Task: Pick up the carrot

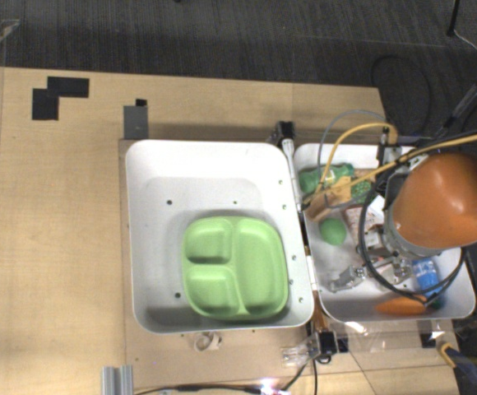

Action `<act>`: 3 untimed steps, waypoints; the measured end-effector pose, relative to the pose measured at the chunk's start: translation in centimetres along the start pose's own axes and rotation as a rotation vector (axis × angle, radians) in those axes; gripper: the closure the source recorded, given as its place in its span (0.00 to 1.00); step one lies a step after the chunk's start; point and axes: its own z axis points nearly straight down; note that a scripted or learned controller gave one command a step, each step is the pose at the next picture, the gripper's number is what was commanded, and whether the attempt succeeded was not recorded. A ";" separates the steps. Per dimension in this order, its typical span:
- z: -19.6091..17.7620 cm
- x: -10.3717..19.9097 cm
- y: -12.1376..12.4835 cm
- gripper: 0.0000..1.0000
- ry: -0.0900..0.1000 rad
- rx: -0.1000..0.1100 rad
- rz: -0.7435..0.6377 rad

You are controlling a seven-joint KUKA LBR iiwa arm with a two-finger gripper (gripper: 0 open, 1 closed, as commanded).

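While the arm (444, 200) reaches in from the right, its orange band sits above the right bin (337, 299), covering much of that bin's middle and far side. The gripper (349, 278) appears as a metallic part below the wrist, low over the bin floor near its near-left corner; whether the jaws are spread or clenched cannot be determined. The carrot (401, 306) lies flat along the near wall of the right bin, toward the near-right corner, apart from the gripper and not between anything. A blue object (427, 276) sits just beyond the carrot. A green round object (333, 231) rests by the bin's left wall, with a green packet (337, 175) toward the far-left corner. The left bin (156, 179) carries a green divided tray (235, 263) toward its near edge.
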 end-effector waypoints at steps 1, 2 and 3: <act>-0.7 6.5 0.6 0.00 -0.003 -0.011 -0.109; -1.8 6.0 0.1 1.00 -0.007 -0.001 -0.114; -1.8 6.0 0.1 0.00 -0.007 -0.002 -0.114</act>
